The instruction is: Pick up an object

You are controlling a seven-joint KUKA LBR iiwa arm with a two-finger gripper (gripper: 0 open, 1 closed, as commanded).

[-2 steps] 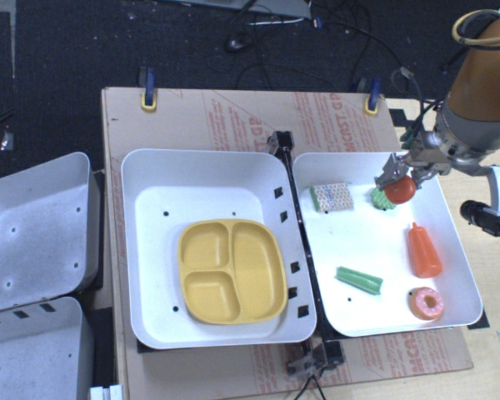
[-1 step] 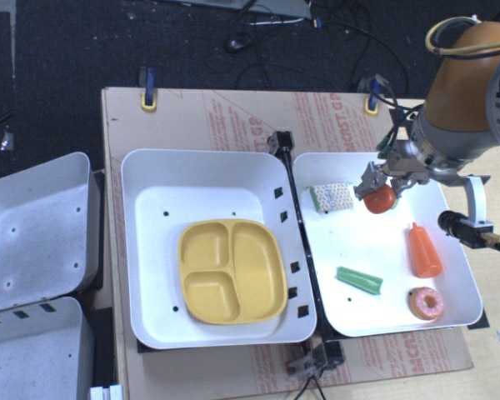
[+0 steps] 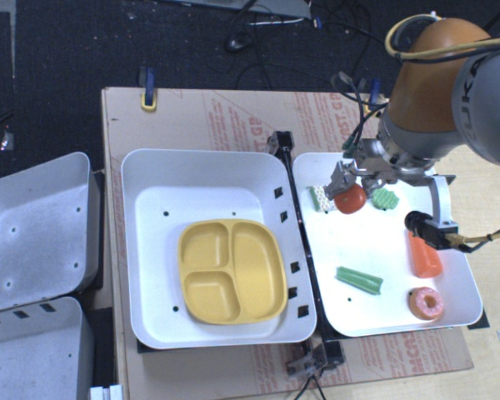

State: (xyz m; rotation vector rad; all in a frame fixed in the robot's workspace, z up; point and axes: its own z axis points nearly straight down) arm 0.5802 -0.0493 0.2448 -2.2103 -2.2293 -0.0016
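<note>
Presently I find the gripper [image 3: 347,192] low over the right bin's [image 3: 462,307] far end, its fingers seemingly closed about a red tomato-like object [image 3: 350,199], though I cannot tell whether it is lifted, so pickup remains unconfirmed.

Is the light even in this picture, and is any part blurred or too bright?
Camera view: the light is soft and even; the yellow plate and green stick are fairly sharp with faint shadows; the white walls of the right bin look bright but not washed out; the small things under the tool are too soft to identify.
</note>
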